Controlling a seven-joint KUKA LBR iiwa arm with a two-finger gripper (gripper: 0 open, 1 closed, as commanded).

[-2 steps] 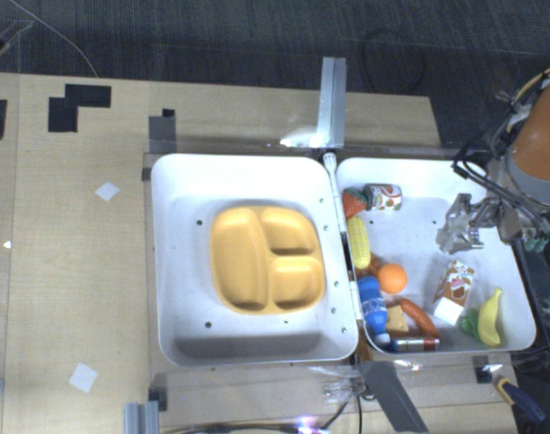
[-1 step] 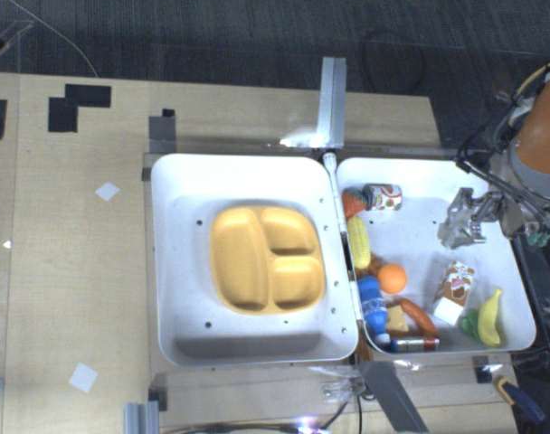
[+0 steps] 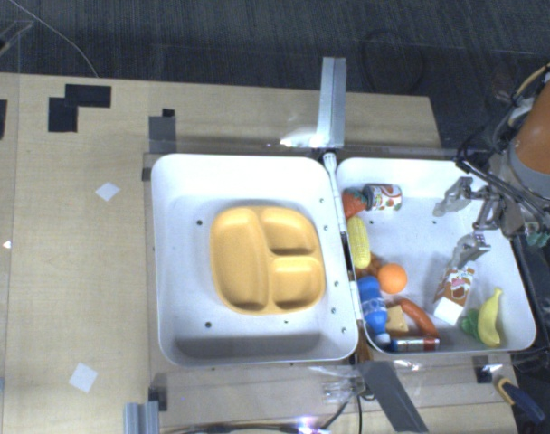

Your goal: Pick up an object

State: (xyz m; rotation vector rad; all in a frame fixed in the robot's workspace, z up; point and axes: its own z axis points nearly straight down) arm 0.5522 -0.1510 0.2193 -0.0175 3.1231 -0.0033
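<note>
My gripper (image 3: 464, 221) hangs over the right part of the right bin (image 3: 420, 179), open, with nothing between its fingers. Just below its lower finger (image 3: 473, 245) lies a small brown-and-white carton (image 3: 453, 295). A yellow banana (image 3: 489, 318) and a green item (image 3: 469, 322) lie at the bin's front right. Along the left wall are a small can (image 3: 383, 197), a red-orange piece (image 3: 351, 205), a corn cob (image 3: 357, 241), an orange ball (image 3: 393, 278), a blue bottle (image 3: 372, 300), a sausage (image 3: 418, 316) and a marker (image 3: 412, 343).
The left bin (image 3: 180, 242) holds a yellow divided tray (image 3: 266, 258). A metal post (image 3: 333, 102) stands behind the seam between the bins. The arm's orange band (image 3: 539, 129) sits over the right bin's far right corner.
</note>
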